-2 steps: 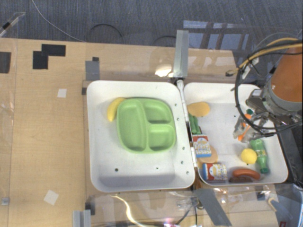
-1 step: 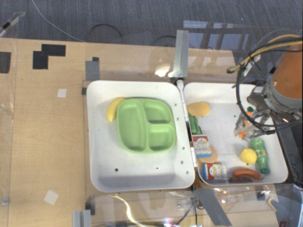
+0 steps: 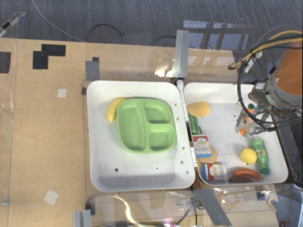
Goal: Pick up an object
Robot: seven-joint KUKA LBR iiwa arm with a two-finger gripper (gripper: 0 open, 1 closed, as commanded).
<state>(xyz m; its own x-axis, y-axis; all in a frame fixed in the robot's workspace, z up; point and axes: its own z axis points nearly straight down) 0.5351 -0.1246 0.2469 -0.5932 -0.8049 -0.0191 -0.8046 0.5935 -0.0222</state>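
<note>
My gripper (image 3: 246, 121) hangs over the right part of the right bin (image 3: 222, 94), below the grey wrist and orange band of the arm (image 3: 289, 77). Just below it lie a yellow lemon (image 3: 248, 156) and a green bottle (image 3: 260, 154). A brown sausage (image 3: 245, 175) rests at the bin's front edge beside a can (image 3: 214, 171). On the bin's left side sit an orange-yellow bun (image 3: 199, 109), a thin green item (image 3: 193, 125) and a small red and white box (image 3: 201, 145). A small orange bit shows at the gripper's tip; I cannot make out what it is.
The left bin (image 3: 99, 169) holds a green divided plate (image 3: 146, 125) with a yellow banana (image 3: 112, 109) tucked at its left edge. A metal divider rail (image 3: 186, 126) runs between the bins. Black and yellow cables (image 3: 258, 51) loop above the wrist.
</note>
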